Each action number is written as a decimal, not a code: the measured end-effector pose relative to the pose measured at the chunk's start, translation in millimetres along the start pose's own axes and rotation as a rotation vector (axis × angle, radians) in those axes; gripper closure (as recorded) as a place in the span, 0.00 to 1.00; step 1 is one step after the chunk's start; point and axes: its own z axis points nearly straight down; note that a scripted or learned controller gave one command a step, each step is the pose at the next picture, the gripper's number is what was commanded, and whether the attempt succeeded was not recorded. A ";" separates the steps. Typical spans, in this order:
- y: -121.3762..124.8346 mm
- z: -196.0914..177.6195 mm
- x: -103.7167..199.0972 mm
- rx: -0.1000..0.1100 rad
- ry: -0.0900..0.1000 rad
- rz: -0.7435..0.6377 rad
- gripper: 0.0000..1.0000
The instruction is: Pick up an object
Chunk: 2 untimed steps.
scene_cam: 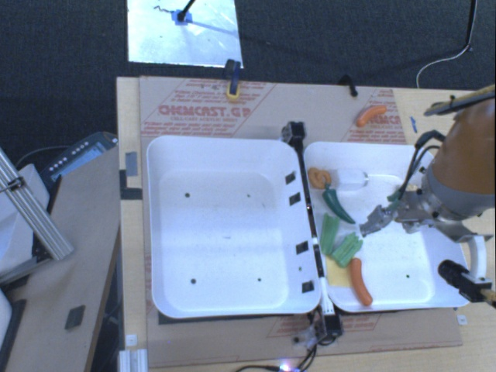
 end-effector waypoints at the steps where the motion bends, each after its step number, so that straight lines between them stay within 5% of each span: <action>1: -8.3 116.6 -1.7 -0.005 0.002 0.004 0.00; 2: -5.6 101.3 -2.1 -0.012 0.001 0.000 1.00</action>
